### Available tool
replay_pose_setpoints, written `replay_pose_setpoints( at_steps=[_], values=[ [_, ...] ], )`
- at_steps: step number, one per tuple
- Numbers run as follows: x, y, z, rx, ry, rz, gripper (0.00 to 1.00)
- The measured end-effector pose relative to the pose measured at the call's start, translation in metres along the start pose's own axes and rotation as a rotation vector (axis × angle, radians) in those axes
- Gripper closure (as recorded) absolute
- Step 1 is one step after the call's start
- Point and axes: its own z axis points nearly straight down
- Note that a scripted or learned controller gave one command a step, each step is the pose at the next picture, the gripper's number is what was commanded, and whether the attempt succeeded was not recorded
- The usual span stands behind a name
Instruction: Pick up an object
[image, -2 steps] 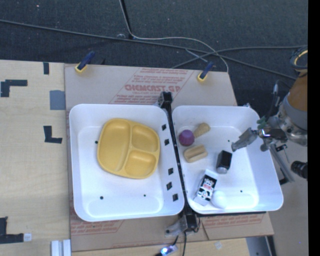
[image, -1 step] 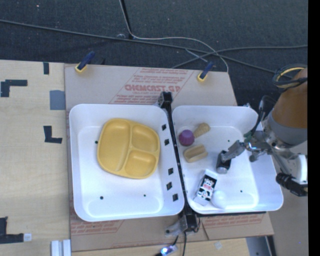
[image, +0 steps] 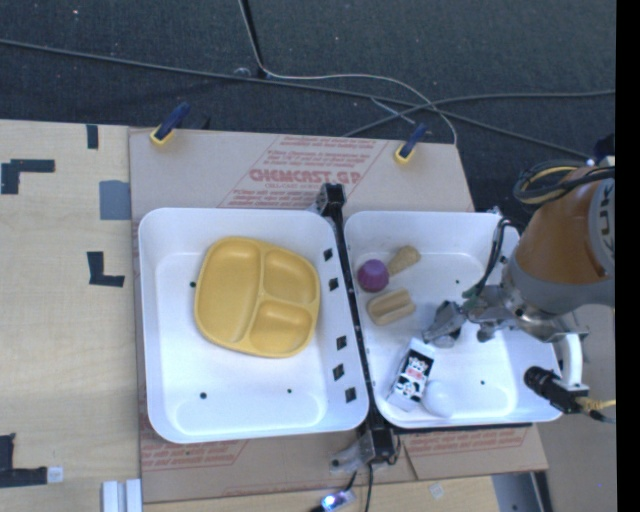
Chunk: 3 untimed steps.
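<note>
The right bin (image: 480, 245) holds a purple ball (image: 373, 274), a tan bread roll (image: 390, 306), a smaller tan piece (image: 404, 259), a small black-and-white carton (image: 411, 374) and a white egg-like object (image: 438, 401). My gripper (image: 445, 326) hangs low over the middle of this bin, just right of the bread roll and above the carton. Its dark fingers point left and I see nothing between them.
The left bin (image: 165, 300) carries a yellow divided plate (image: 257, 296). A black divider (image: 345, 300) with clips runs between the bins. The arm's orange band (image: 560, 240) and grey body cover the right bin's right side. Cables lie on the dark floor behind.
</note>
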Motion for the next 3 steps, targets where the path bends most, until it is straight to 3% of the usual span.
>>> replay_pose_setpoints(
  at_steps=[1, 2, 3],
  values=[
    [0.007, 0.007, 0.057, -0.002, -0.001, 0.0, 0.0],
    [0.007, 0.007, 0.044, -0.004, -0.001, -0.001, 1.0],
    [0.008, 0.014, -0.017, -0.011, -0.003, -0.001, 1.0]
  ],
)
